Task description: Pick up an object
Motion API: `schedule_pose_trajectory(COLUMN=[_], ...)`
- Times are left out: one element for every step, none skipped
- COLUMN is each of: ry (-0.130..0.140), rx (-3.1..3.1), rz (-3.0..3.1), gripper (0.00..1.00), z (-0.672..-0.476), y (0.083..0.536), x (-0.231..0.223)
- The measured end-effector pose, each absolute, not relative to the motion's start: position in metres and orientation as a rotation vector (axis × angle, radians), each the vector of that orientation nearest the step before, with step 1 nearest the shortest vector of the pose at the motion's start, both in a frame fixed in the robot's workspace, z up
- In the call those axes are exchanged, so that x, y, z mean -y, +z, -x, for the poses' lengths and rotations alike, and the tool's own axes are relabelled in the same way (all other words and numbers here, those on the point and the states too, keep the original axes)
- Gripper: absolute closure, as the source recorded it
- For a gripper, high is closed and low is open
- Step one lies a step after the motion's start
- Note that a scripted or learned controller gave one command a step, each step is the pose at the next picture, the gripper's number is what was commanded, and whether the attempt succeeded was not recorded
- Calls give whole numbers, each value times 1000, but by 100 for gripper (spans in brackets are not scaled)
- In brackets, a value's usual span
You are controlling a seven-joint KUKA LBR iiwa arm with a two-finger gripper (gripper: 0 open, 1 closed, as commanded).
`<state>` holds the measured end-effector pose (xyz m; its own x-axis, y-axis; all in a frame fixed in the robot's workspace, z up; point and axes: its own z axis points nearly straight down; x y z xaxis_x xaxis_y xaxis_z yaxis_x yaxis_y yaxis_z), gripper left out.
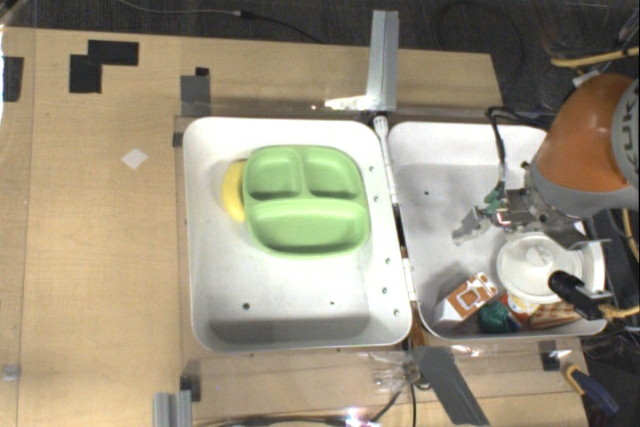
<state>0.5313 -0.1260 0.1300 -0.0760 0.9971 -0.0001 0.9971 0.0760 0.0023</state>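
Green divided plate (304,198): three compartments, rounded rectangle, long axis left-right, single wide compartment toward near edge. Sits in left bin (215,305), upper half, over yellow item (232,192). Gripper (470,227) over right bin (440,165); finger state indeterminate.

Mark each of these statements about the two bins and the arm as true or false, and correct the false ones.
1. The green divided plate lies in the left bin. True.
2. A yellow object pokes out from under the plate's left side. True.
3. The plate has two compartments. False: three show, two small ones above one wide one.
4. The arm is over the left bin. False: it hangs over the right bin.
5. A white cup-like container sits near the right bin's lower right corner. True.
6. The small dark green object lies in the left bin. False: it is in the right bin.
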Motion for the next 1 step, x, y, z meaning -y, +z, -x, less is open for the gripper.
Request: schedule_pose_trajectory(ry=[9], rx=[-2344], rz=[-2078], gripper=[0], z=[-567], y=[88], x=[125])
